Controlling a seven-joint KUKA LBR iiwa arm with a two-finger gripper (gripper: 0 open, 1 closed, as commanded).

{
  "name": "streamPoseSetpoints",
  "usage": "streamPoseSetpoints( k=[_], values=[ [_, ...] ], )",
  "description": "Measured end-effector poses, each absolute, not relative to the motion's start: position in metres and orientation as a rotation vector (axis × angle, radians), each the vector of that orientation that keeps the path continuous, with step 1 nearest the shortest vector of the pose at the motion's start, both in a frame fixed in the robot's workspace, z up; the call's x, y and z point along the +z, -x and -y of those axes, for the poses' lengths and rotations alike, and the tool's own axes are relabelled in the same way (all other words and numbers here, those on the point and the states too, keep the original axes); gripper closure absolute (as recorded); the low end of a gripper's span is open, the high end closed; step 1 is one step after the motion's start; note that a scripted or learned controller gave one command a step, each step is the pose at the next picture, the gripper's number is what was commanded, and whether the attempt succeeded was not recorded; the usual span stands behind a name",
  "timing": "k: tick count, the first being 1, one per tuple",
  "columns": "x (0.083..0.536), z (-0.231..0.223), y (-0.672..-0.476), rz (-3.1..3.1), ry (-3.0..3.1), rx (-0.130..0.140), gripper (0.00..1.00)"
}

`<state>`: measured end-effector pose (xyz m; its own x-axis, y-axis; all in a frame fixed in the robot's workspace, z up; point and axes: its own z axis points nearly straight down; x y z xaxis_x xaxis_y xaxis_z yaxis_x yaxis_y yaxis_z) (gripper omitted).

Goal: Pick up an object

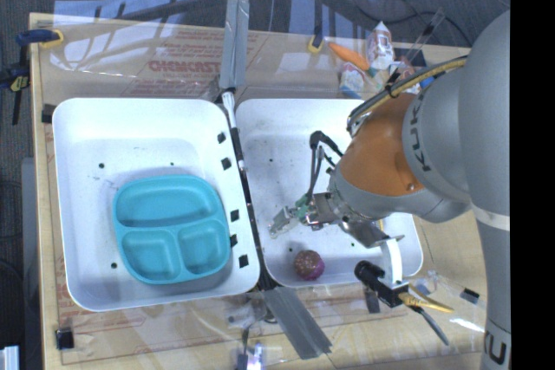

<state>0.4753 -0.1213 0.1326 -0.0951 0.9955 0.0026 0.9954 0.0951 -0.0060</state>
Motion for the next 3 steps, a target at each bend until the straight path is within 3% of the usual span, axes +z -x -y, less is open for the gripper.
streamPoseSetpoints(
  k=[1,2,3],
  values=[
    [0.091,0.122,-0.477,2.345,2.089,0.002,0.0],
    [0.265,0.128,-0.478,2.43,1.992,-0.001,0.0],
    [0.113,0.161,-0.475,2.404,2.013,0.004,0.0]
  ],
)
